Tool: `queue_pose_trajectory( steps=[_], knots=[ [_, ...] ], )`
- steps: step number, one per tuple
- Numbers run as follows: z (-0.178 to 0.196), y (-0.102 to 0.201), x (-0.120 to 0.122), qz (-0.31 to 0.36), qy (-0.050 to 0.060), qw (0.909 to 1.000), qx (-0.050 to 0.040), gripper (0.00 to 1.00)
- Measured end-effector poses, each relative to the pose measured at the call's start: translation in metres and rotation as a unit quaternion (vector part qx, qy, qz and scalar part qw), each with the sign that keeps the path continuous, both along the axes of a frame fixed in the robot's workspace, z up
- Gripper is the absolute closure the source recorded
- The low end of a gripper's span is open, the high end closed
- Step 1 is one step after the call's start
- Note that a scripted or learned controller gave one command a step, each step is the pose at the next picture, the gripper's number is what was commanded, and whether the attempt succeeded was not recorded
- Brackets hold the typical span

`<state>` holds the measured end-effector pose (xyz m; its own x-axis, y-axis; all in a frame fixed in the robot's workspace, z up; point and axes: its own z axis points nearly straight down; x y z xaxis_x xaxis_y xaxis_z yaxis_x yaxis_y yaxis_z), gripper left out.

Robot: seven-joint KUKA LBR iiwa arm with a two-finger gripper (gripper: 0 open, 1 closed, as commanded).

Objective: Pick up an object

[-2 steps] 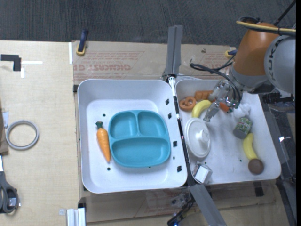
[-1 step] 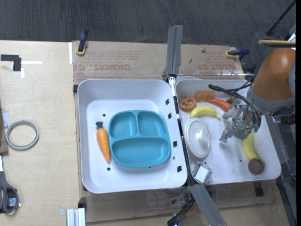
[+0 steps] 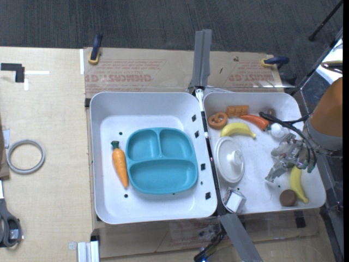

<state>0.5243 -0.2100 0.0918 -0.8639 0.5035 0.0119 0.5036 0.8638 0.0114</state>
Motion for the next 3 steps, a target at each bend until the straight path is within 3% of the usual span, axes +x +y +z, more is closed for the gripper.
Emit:
queue_pose_trajectory(
  steps=[1, 2, 3],
  knots=[
    [0.01, -0.003, 0.002, 0.0, -0.005, 1.0, -0.0048, 1.0],
    [0.158, 0.051, -0.005, -0.079, -0.003, 0.9968, -0.0086, 1.0],
    [0.027, 0.011, -0.007, -0.208, 0.0, 0.9781, -0.0084, 1.0]
  ],
)
